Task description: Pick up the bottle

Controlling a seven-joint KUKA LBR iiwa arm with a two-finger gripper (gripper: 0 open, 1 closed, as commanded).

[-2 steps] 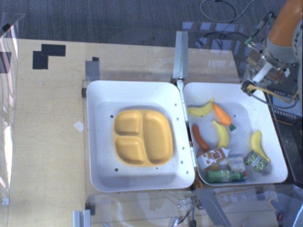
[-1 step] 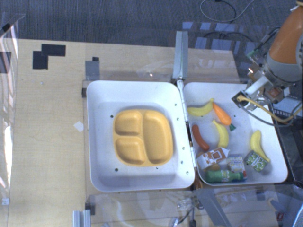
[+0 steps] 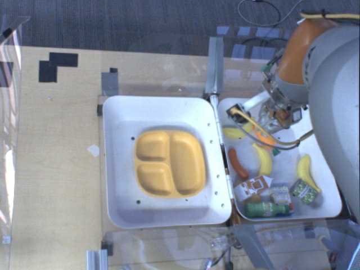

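In the right bin, the green bottle is being left lying on its side along the near wall, below the hot dog and bananas, while the gripper is being held well above it, its state impossible to tell.
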